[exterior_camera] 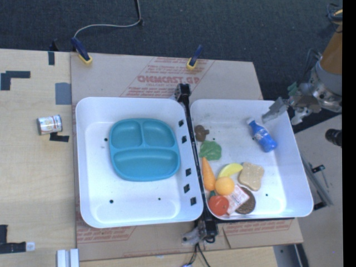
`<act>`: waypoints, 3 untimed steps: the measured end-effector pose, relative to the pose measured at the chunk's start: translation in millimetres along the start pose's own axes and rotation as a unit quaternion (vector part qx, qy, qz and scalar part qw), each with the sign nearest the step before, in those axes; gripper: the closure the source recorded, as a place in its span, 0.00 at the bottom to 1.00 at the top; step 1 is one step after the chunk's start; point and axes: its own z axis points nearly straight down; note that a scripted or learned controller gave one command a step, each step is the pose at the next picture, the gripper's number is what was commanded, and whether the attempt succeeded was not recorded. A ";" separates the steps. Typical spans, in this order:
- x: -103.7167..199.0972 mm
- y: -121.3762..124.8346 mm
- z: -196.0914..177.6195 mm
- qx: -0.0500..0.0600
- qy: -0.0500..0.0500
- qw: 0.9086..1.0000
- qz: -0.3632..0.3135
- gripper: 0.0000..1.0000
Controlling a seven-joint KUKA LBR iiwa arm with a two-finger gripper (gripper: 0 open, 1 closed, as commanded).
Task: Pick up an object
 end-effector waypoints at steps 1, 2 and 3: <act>-7.2 51.1 162.7 -0.003 -0.001 1.000 -0.001 0.00; -7.6 51.4 152.8 -0.003 -0.003 1.000 -0.002 1.00; -7.6 51.3 153.0 -0.003 -0.003 1.000 -0.002 0.00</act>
